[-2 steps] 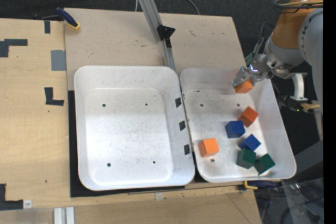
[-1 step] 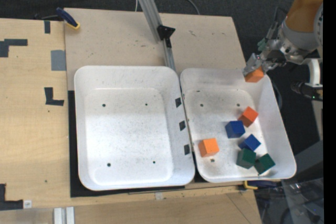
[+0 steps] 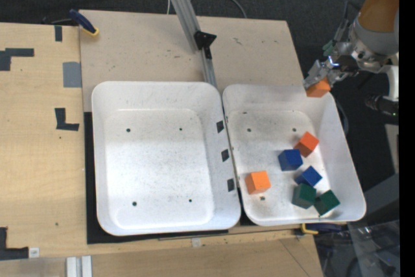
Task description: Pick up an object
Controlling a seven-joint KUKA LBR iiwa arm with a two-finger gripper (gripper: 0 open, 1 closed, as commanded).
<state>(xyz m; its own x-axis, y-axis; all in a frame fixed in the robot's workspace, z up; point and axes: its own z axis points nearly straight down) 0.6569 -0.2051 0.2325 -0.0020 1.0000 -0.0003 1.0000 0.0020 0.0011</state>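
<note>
Holding a small orange cube (image 3: 317, 89) between its fingers, the gripper (image 3: 322, 79) hangs above the far right corner of the right white plastic bin (image 3: 269, 95).

From the overhead camera: the cube looks rigid and light, probably wood or foam, best pinched across two flat opposite faces. Left in that bin are two more orange cubes (image 3: 257, 181), two blue cubes (image 3: 290, 159) and two dark green blocks (image 3: 303, 195). No labels or writing can be read.
</note>
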